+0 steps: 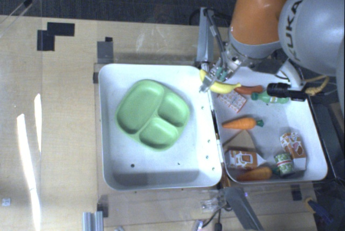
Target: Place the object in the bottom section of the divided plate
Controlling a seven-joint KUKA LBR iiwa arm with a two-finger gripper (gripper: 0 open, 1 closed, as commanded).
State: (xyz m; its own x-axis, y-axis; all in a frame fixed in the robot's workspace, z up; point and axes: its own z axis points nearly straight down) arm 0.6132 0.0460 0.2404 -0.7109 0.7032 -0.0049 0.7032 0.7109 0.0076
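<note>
The green divided plate (153, 114) lies in the left white bin (161, 178), with two sections toward the back and one toward the front. My gripper (211, 77) hangs over the wall between the two bins, just right of the plate's far edge. A yellow banana (225, 86) sits between its fingers, sticking out to the right over the right bin (315, 133). The gripper is shut on the banana.
The right bin holds a red sausage (248, 90), a green bottle (263, 97), a pink waffle (233, 101), a carrot (241, 123), a brown wedge (243, 141), a small carton (245, 159), a can (283, 164) and a small box (292, 143).
</note>
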